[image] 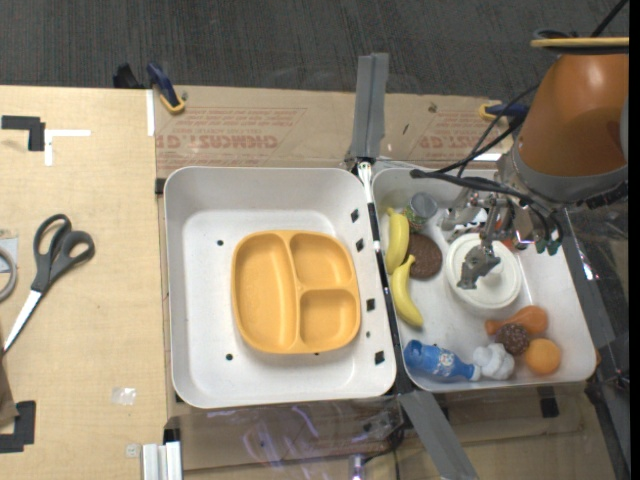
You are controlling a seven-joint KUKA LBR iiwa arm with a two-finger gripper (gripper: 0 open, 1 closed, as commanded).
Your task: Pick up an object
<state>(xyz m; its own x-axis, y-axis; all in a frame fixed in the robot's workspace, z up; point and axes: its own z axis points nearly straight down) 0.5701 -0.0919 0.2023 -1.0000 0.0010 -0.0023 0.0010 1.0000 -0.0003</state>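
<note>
Leftmost, a pair of scissors [50, 258] with black handles lies on the bare wooden bench [80, 368], well apart from both bins. Along the back of the bench runs a strip of brown cardboard [260, 133] printed in red; the lettering sits upside down in this view and cannot be read with confidence.

The left bin [190, 298] holds a yellow divided plate [297, 291] with three compartments, lying flat near its middle.

In the right bin [565, 313], two bananas [402, 268] lie close to the left wall, one behind the other. Just beside them is a dark brown round object [425, 256]. At the front lies a blue and white soft toy [445, 363], and toward the right corner sit an orange carrot-like piece [520, 320], a dark brown ball [515, 339] and an orange ball [542, 356]. A white round bowl [488, 273] stands in the middle.

The gripper [482, 260] hangs over that bowl, below the orange band [575, 113] of the arm. Whether its fingers are parted or closed cannot be told, and nothing is visibly between them.
</note>
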